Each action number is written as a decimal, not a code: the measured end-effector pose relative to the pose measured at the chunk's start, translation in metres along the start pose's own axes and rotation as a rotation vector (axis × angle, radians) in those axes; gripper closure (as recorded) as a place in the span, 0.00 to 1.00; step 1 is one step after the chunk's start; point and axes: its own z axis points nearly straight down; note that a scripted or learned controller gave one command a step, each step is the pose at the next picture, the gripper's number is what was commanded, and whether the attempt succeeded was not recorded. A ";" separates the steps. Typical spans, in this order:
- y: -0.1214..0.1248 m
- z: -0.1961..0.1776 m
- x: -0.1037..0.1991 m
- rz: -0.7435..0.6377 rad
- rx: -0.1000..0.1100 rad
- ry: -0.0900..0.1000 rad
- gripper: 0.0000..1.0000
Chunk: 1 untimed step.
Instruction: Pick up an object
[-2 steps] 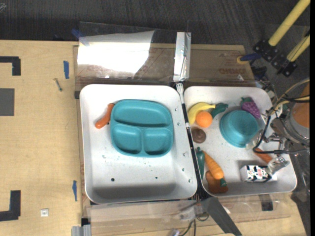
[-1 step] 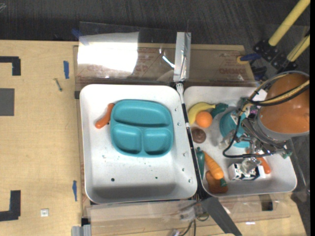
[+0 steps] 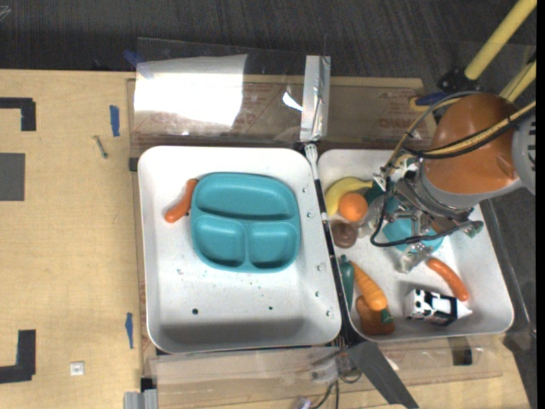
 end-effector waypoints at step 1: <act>-0.001 -0.014 -0.004 0.003 0.007 -0.012 1.00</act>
